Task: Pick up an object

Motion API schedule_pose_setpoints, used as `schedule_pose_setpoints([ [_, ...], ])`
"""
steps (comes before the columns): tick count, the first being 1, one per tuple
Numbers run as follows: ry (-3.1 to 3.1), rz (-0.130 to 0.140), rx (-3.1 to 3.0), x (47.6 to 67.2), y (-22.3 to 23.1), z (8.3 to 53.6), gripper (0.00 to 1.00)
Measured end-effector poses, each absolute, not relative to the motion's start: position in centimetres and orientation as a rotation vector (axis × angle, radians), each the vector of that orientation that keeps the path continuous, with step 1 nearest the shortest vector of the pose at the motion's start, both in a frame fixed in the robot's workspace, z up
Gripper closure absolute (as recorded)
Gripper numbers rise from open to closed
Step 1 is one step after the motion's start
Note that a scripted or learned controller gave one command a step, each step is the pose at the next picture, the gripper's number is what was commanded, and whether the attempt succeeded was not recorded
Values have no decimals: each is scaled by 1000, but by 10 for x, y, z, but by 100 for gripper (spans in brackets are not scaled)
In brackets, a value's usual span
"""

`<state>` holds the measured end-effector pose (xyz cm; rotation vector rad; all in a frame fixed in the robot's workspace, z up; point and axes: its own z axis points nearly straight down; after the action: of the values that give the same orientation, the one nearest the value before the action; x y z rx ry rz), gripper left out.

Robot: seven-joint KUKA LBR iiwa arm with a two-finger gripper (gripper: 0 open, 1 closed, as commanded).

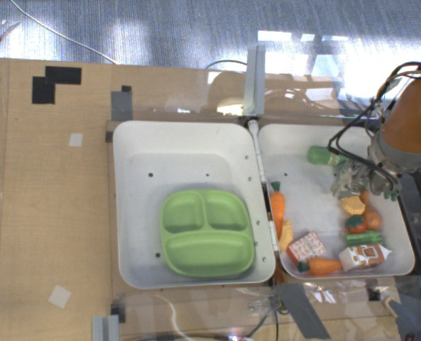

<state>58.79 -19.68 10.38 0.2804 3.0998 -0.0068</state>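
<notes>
Tool low in right bin, above yellow toy

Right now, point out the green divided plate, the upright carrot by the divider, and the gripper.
green divided plate (207, 232), camera view, centre ridge.
carrot (277, 207), camera view, orange body.
gripper (353, 184), camera view, between its fingertips.

A light-green divided plate lies in the white left bin, on a pale wood desk marked with black squares far left. The white right bin holds an orange carrot, a green piece and a red-and-white patterned carton.
</notes>
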Motion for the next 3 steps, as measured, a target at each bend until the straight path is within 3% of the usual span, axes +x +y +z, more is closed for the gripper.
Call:
schedule_pose_setpoints([
  [1,3111,-5,257,511,-186,92,100],
  [2,3102,-1,339,524,-141,239,100],
  [3,3102,-1,362,503,-104,102,100],
])
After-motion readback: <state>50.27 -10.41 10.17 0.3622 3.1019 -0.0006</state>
